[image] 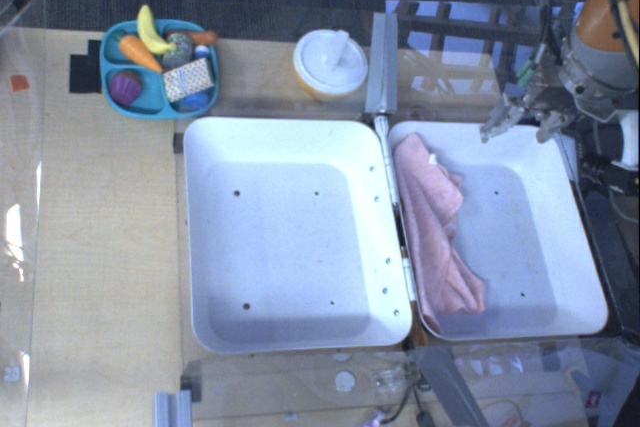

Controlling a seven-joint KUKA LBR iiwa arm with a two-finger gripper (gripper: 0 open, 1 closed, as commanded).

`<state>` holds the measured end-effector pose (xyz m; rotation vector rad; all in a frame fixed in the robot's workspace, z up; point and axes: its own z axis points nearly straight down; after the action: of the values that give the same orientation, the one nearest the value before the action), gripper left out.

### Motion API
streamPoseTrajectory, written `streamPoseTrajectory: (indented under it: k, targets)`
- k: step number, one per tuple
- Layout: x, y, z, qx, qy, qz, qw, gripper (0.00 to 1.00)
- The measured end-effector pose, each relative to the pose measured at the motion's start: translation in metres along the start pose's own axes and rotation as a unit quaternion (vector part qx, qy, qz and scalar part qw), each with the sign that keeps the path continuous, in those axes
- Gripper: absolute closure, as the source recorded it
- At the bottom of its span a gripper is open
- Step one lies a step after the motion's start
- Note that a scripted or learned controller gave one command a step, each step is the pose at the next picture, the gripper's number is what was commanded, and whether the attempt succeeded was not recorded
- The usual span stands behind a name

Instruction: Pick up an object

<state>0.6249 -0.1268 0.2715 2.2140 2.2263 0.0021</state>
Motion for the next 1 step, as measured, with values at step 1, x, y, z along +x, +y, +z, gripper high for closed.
streamPoseTrajectory:
  k: [1]
  targets:
    - [0.0215,0.0042,0.1529,0.001,0.000,-0.007,1.0000,0.00]
